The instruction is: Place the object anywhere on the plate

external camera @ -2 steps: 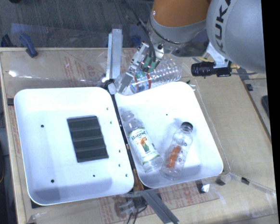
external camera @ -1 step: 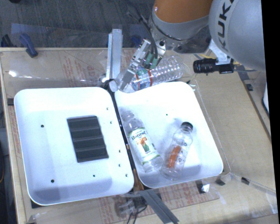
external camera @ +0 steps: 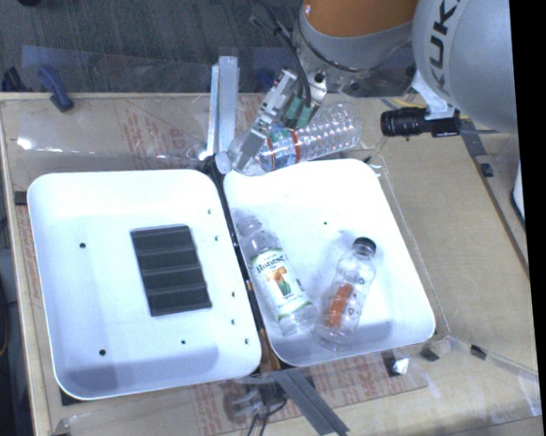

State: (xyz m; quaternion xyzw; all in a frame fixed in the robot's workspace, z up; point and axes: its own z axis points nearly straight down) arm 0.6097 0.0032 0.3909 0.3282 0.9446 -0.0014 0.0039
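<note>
The gripper (external camera: 271,133) is clamped on a clear ribbed plastic bottle (external camera: 318,138) at twelve o'clock, not yet over the dark ridged rectangular plate (external camera: 171,269) at nine.

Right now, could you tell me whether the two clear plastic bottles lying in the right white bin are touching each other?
Cannot tell. In the camera view the green-labelled bottle and the orange-labelled bottle lie close at their lower ends, but neither contact nor a gap shows plainly.

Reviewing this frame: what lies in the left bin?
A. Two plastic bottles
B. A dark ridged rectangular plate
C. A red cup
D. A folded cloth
B: the dark ridged plate lies flat near the middle of the left bin, while two bottles, one green-labelled and one orange-labelled, lie in the right bin.
</note>
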